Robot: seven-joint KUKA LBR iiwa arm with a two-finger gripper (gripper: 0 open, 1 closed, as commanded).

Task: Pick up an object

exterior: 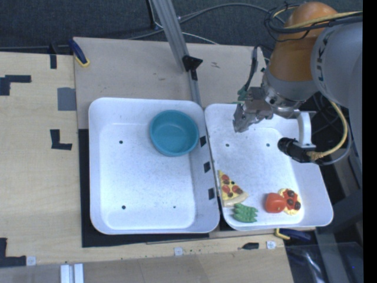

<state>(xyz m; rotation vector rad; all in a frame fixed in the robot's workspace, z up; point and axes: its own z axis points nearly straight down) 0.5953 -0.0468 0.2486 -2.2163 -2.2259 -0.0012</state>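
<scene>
A blue bowl (174,132) sits upright in the left bin (118,175), near its back right corner. In the right bin (265,158), along the front edge, lie a toy pizza slice (230,189), a small green toy (245,213) and a red and yellow toy (281,201). My gripper (242,122) hangs over the back left part of the right bin, well behind those toys and to the right of the bowl. Nothing shows between its fingers.
A slanted metal pole (177,37) runs from the top of the view down to the gap between the bins. Cables (330,146) loop off the arm over the right bin's right rim. Tan bench surface lies left of the bins.
</scene>
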